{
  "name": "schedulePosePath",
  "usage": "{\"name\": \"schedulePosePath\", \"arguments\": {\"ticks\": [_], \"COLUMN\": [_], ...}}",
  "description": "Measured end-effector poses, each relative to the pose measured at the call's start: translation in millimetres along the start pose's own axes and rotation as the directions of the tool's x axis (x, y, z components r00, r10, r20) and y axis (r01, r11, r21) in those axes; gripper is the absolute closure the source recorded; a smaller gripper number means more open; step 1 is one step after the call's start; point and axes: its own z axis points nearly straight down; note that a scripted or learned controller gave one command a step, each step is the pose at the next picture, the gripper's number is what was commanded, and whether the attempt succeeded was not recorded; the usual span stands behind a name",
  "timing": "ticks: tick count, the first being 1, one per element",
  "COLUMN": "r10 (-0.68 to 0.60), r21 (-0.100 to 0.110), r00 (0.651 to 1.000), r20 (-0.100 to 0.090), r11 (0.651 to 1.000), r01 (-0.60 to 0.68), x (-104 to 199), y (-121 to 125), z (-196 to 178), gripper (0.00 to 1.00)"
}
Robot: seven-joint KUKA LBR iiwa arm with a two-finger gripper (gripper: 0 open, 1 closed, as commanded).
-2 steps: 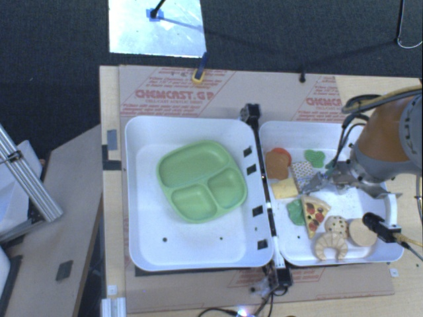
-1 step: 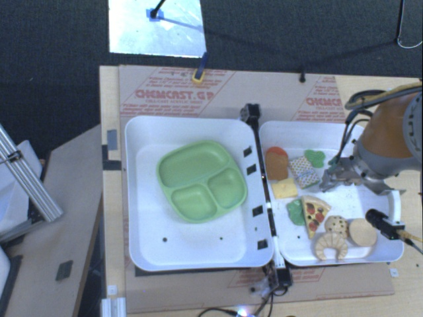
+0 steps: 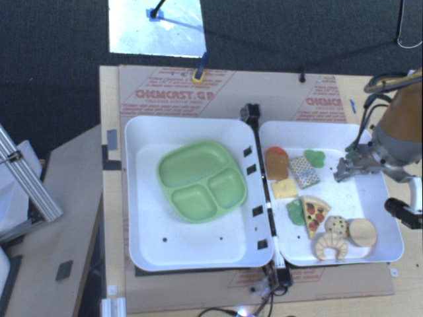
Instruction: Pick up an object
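Gripper (image 3: 344,170) sits over right bin (image 3: 383,197), grip state can't tell. Nearest pick, green toy (image 3: 314,157), lies just left & slightly up; no long axis, other toys further left/below.

— What lies around the bench?
— Dark carpet (image 3: 53,51), with a shiny metal sheet (image 3: 156,17) on it at the top.
— And left?
— A tan tabletop (image 3: 63,203) bearing aluminium rails (image 3: 23,177).

A green divided plate (image 3: 200,184) with 3 compartments is set in the left white bin (image 3: 142,243); a reflective sheet (image 3: 157,18) lies beyond the bench.
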Motion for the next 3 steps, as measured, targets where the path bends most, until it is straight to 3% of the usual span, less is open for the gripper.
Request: {"name": "schedulePosePath", "arguments": {"ticks": [1, 2, 3], "r10": [-0.002, -0.004, -0.008], "r21": [0.0, 0.001, 0.003], "r00": [1.0, 1.0, 1.0], "r20": [0.0, -0.001, -0.004], "r11": [1.0, 1.0, 1.0], "r01": [0.002, 0.004, 0.008], "x": [-5.8, -6.1, 46.1], "y": [4.0, 5.2, -0.6], "z": [-44.9, -66.0, -76.5], "gripper": [1.0, 1.0, 1.0]}}
